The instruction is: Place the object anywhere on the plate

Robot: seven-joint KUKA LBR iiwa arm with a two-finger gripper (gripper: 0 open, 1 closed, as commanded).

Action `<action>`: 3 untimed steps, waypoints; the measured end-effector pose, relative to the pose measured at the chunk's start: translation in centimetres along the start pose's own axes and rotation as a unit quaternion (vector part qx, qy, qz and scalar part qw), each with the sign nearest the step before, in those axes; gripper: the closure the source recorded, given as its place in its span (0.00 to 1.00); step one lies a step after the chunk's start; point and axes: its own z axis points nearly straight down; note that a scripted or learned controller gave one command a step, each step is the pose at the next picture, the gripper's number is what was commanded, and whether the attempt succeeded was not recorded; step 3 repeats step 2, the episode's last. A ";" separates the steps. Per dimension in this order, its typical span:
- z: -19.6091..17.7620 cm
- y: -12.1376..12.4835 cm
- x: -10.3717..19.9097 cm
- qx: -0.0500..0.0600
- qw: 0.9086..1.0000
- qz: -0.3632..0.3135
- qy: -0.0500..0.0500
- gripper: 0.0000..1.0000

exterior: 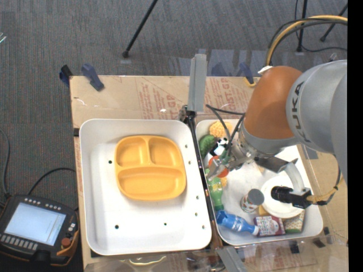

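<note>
Gripper [220, 166] first: it sits low among the clutter at the near-left side of the right bin [315, 220], its tip lost in the jumble, so I cannot tell whether it is spread or closed, or whether it has anything. Far to its left, off the bench, lies a pendant [34, 225]. Nearer, still to the left, is the left bin [96, 208], and in it the plate [151, 168], yellow with three compartments, flat and bare, well apart from the gripper across the two bins' adjoining walls; it seems set there as an easy, open target. Around the gripper crowd a green piece [205, 144] and a small black-and-white toy [220, 148] just behind it, with a yellow lump [220, 129] farther back, and something red-orange touching or just beside its tip. The object for the plate is most likely one of these, still in the right bin; which one I cannot tell. The low, slanted reach suggests a pick from the pile is in hand. To the gripper's right lie a small can [253, 199] and a blue bottle [235, 222] on its side, near the front. The arm [283, 118] covers much of the bin behind them.
</note>
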 end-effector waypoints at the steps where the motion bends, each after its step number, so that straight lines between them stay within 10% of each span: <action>1: 0.0 2.7 8.0 -0.001 0.999 -0.051 -0.001 1.00; 2: 0.0 2.7 8.0 -0.001 0.999 -0.051 -0.001 0.00; 3: 0.0 2.7 8.0 -0.001 0.999 -0.051 -0.001 0.00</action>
